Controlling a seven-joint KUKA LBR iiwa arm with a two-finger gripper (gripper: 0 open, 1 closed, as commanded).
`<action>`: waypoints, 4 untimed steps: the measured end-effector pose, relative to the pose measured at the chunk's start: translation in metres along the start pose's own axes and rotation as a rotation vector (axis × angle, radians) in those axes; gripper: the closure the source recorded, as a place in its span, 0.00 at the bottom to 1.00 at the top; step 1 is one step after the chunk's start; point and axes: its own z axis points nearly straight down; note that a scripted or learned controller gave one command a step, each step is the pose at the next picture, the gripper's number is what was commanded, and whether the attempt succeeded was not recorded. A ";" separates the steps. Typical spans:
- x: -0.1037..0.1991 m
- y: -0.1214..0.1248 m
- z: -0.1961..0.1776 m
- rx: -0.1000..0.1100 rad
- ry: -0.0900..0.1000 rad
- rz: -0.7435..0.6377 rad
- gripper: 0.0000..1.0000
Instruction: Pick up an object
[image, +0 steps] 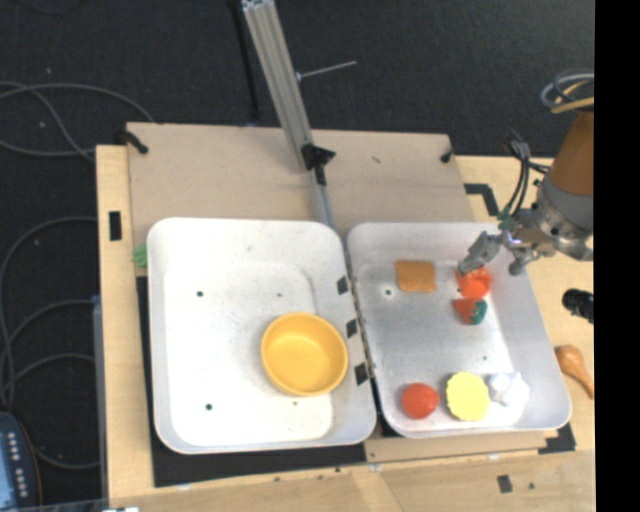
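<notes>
Nearest the camera, along the near edge of the right bin (530, 330), lie a red ball (420, 400), a yellow disc (467, 396) and a small white crumpled piece (508, 388), in a row from left to right, the disc touching the white piece. At the far right of that bin the gripper (496, 256) hangs with its two fingers spread apart, nothing between them. Just below its left finger sits an orange-red object (474, 284), and touching that on the near side, a small red and green object (471, 310). Left of these a tan square block (415, 276) lies flat on the bin floor. Further left, the left bin (200, 270) holds a yellow bowl (304, 353), upright, near its right wall. An orange-brown item (572, 364) lies on the bench (250, 170) right of the right bin.
</notes>
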 end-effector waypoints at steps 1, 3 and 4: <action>-0.003 -0.002 0.063 0.002 0.001 0.000 0.00; -0.009 0.005 -0.016 -0.012 0.001 -0.005 1.00; -0.010 0.006 -0.018 -0.006 0.004 -0.006 1.00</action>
